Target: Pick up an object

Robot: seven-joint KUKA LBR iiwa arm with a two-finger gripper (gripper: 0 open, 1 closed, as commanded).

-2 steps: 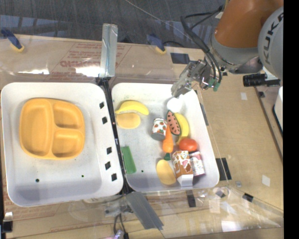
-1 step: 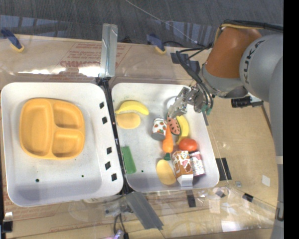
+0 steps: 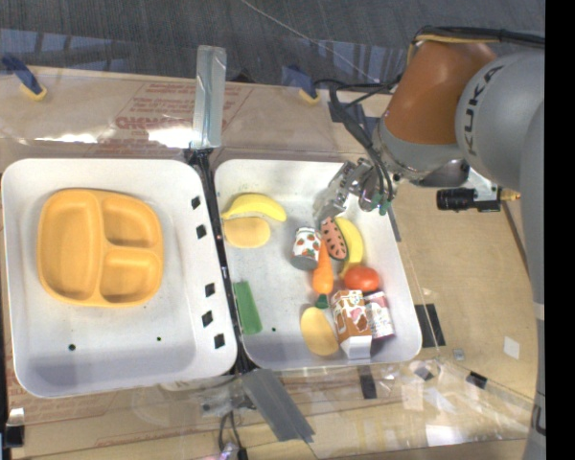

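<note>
The jaws hung over the upper right part of the right bin, pointing down and to the left from the grey arm; whether they were wide or narrow could not be told, and no object was seen between them. Directly below them lay a watermelon slice against a yellow banana, with a small printed can just to the left. An orange carrot and a red tomato lay beneath these. A printed carton and a yellow oval piece sat near the bin's lower edge. A second banana, a pale bun and a green block lay along the left side. The left bin carried a yellow divided tray.
</note>
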